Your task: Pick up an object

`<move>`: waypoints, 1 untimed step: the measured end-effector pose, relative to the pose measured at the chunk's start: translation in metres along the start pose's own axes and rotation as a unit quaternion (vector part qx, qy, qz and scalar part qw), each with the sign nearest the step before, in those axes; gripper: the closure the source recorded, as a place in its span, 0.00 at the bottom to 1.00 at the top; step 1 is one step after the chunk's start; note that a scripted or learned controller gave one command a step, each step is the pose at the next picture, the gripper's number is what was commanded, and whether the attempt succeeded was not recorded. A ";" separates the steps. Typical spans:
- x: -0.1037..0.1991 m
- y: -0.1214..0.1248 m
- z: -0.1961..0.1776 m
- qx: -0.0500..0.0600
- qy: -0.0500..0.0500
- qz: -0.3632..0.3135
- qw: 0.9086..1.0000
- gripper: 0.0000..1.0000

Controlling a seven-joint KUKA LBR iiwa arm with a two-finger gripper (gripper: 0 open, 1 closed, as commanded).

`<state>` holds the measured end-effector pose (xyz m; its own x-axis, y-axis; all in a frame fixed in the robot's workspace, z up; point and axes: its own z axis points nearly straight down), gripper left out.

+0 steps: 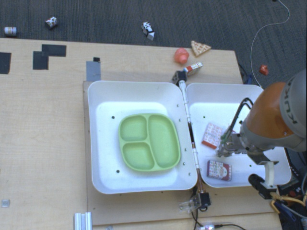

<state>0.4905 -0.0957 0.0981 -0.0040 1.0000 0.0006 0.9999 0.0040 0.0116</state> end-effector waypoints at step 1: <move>0.000 0.000 0.000 0.000 0.000 0.000 1.000 0.00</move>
<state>0.4904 -0.0957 0.0980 -0.0042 1.0000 0.0007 0.9999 0.0042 0.0113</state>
